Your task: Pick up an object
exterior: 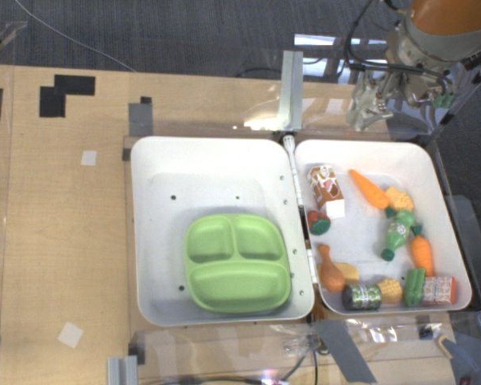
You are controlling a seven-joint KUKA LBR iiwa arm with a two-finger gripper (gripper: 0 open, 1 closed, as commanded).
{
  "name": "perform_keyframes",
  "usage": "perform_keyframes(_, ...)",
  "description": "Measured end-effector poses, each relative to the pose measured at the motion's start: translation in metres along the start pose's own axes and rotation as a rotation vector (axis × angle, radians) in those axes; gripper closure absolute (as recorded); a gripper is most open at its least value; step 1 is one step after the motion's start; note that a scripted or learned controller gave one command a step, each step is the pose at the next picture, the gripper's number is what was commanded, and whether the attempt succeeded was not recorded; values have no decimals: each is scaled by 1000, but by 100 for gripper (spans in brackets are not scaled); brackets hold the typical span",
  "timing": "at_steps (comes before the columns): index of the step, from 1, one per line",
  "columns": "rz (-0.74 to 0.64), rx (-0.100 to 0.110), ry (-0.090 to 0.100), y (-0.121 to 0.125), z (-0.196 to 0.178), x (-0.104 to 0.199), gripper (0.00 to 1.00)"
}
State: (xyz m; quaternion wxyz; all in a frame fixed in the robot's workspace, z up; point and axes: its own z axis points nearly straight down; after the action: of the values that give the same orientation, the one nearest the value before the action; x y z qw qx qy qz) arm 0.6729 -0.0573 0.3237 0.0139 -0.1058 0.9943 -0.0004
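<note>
Across the bench I see two white bins side by side: the left bin holds a green divided plate, and the right bin holds a scatter of toy food. My gripper hangs above the far rim of the right bin, well apart from everything in it. Nothing sits between its fingers, but the mechanism is a blurred tangle from here and I cannot tell how wide it stands.

Going down in size, the best candidates are these. The small carton lies near the divider, its long axis running away from me and slightly toward the left; I judge it light, stiff and boxy, so its flat sides should take a pinch across the short width. The orange carrot lies near the middle of the far half, its long axis diagonal and its narrower end toward the far left. It looks like hard, smooth plastic, light but likely slippery, so I would close across the thicker part, square to its length. The green bottle points roughly toward me; being round, it may roll. The dark can lies on its side by the near wall, crowded by neighbours, a poor first choice.
</note>
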Motion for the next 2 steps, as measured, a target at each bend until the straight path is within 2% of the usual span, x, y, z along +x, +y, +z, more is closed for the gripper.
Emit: perform_keyframes(2,-1,3,-25,0,-28,-5,100)
